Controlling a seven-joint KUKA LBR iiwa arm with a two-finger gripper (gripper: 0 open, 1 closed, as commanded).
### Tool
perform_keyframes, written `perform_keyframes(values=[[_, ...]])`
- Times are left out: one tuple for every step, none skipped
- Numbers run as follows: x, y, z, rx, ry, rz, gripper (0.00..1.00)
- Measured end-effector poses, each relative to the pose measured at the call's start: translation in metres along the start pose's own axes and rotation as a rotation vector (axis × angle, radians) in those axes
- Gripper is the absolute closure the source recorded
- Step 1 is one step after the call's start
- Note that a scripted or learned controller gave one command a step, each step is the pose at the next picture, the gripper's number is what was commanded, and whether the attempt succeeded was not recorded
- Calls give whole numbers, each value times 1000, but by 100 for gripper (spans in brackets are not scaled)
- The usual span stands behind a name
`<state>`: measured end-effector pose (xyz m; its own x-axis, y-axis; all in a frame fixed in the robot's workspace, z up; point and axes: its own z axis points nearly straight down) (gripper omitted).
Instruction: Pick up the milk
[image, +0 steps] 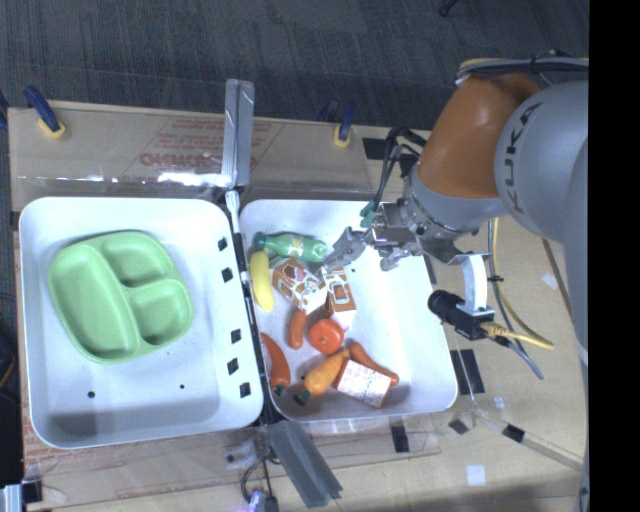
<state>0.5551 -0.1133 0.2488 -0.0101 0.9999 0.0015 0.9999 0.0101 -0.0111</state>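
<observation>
Two small brown-and-white cartons lie side by side in the middle of the right bin (425, 330), one at the left (297, 283) and one at the right (341, 295). I cannot tell which of them is the milk. My gripper (366, 250) hovers just above and to the right of them, near the bin's back half. Its fingers (346, 243) are spread open with nothing between them. The nearer finger tip is close over the right carton.
Around the cartons lie a green vegetable (292, 245), a yellow banana (260, 280), a red tomato (325, 336), carrots (322, 374), a sausage (297, 327) and a red-white box (363, 383). The left bin (60, 400) holds a green divided plate (120, 293).
</observation>
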Motion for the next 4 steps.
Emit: perform_keyframes(values=[[-7,26,112,-12,0,14,0],[-7,27,105,-7,0,7,100],[90,-32,61,-2,-1,-124,100],[89,-32,61,-1,-1,-124,0]])
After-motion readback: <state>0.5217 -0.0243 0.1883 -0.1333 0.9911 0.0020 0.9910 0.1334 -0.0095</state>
